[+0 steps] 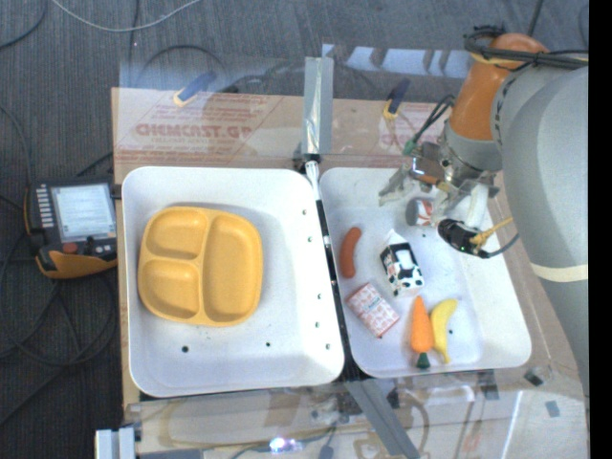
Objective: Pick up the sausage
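Two white bins side by side on the bench. Left bin (158, 352) holds a yellow divided tray (201, 264), three compartments, sitting left of centre. Right bin (507, 338) has all the small stuff. The sausage (350, 251), reddish-orange, lies flat on the bin floor close to the right bin's left wall, long axis running roughly up-down in the view with a slight tilt, not touching any other item. The gripper (425, 199) hangs over the upper middle of the right bin, above and to the right of the sausage, clearly apart from it, nothing of the sausage under or between its parts. Can't tell how wide it stands, the wrist hardware and cables clutter that spot; no item is visibly in its hold. Grey arm with the orange band (478, 94) comes in from the right, big grey link covering the bin's right side. Between gripper and sausage level, a little lower, a black-and-white boxy toy (403, 266) sits near the bin's middle, right of the sausage. Below it a pink-white checked packet (373, 310), lying flat, just below-right of the sausage. Further right a carrot (421, 328) and a banana (443, 325) lie side by side, touching or nearly so, near the bin's lower edge. Left of the bench a handheld pendant with screen (75, 218) on the floor.
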`<state>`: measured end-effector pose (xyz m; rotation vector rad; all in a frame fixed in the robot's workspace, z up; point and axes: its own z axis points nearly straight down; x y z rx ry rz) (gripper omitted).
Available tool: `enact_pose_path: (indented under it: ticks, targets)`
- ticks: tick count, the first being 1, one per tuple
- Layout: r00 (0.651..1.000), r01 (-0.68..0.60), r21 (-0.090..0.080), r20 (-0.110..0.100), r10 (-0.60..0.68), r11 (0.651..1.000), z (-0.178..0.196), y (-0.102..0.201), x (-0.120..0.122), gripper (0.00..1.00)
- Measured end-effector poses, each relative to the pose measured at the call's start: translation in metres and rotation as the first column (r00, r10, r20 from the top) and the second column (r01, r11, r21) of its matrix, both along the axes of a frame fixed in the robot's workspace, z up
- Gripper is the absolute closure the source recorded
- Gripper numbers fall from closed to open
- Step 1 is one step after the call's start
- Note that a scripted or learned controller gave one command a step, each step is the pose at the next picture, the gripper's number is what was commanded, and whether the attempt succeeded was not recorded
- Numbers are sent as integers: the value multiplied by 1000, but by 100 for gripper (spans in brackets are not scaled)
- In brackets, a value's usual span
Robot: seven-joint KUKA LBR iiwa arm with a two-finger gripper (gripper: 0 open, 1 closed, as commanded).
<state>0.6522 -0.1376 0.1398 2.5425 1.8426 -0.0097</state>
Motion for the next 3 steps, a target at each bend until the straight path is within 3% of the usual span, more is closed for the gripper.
enact_pose_path:
  ticks: [1, 2, 3]
  targets:
    - [998, 60, 2, 1, -60, 998, 13, -31, 7, 0]
    - [956, -295, 1, 1, 295, 956, 122, -8, -13, 0]
    - [888, -459, 1, 1, 459, 888, 143, -14, -5, 0]
